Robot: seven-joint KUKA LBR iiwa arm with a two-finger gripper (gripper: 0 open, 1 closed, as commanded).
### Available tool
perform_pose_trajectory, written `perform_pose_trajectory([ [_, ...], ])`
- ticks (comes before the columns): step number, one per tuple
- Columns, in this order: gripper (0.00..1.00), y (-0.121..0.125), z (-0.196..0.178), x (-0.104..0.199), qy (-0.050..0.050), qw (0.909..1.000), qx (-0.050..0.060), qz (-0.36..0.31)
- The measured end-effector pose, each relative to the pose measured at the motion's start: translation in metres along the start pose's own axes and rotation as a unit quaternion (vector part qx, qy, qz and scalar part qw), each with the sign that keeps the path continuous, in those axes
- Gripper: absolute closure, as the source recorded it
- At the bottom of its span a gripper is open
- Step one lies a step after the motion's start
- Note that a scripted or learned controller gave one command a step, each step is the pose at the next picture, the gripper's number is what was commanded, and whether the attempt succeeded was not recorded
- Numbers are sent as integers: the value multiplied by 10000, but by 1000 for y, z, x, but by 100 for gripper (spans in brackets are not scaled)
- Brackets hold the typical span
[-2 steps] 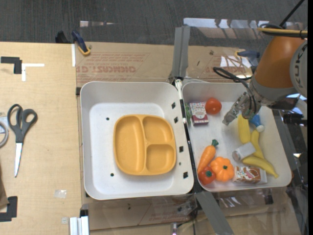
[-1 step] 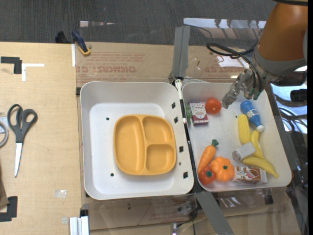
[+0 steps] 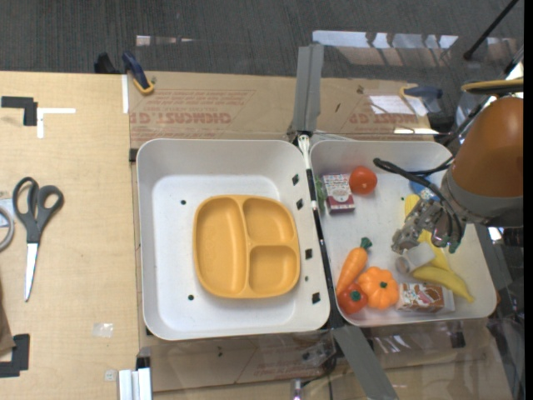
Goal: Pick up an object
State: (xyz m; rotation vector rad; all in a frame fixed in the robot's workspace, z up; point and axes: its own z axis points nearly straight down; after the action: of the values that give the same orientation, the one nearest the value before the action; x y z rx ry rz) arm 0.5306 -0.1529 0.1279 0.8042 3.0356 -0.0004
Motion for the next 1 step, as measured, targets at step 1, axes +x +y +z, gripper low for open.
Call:
perform_pose_trajectory([
  [1,100,64,-124,-8,-7,9984,-6,572],
])
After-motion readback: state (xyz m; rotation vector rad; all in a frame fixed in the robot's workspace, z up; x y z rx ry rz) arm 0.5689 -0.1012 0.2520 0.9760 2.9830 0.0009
